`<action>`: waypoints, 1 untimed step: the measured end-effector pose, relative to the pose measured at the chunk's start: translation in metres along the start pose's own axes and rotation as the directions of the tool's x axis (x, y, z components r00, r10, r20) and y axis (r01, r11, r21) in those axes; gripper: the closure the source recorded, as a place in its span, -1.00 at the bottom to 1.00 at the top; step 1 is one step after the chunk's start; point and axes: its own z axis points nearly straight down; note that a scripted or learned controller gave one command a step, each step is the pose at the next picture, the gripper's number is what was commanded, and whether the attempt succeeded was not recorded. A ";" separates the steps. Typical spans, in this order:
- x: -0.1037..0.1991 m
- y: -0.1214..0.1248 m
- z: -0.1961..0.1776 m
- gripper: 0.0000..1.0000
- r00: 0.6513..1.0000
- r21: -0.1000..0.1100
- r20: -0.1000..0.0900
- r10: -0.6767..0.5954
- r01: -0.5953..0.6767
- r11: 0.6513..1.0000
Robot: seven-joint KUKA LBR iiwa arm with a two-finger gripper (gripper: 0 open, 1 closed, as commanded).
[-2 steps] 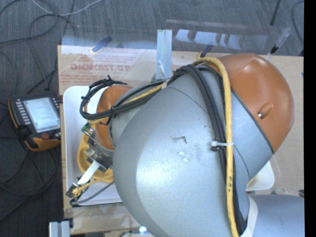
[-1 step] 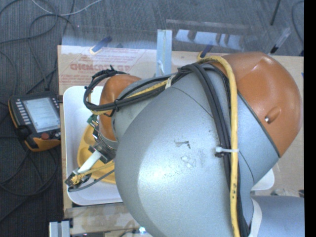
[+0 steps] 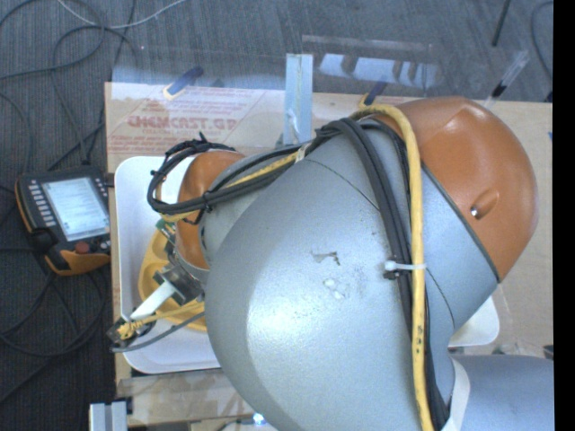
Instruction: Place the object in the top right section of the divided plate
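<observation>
Your big grey arm point(image 3: 350, 285) with its orange band reaches across to the left white bin point(image 3: 130, 182), covering most of it. A yellow divided plate point(image 3: 151, 272) peeks out beneath the wrist. You can't tell the gripper's state, and the object is hidden.

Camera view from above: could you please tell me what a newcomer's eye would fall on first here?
The big grey arm with its orange band covers most of the bench. At its left edge, a yellow plate peeks out inside the white bin. A handheld screen lies on the floor, far left.
</observation>
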 end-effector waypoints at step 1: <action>0.002 0.000 0.003 -1.00 0.970 -0.001 -0.008 0.243 -0.243 0.970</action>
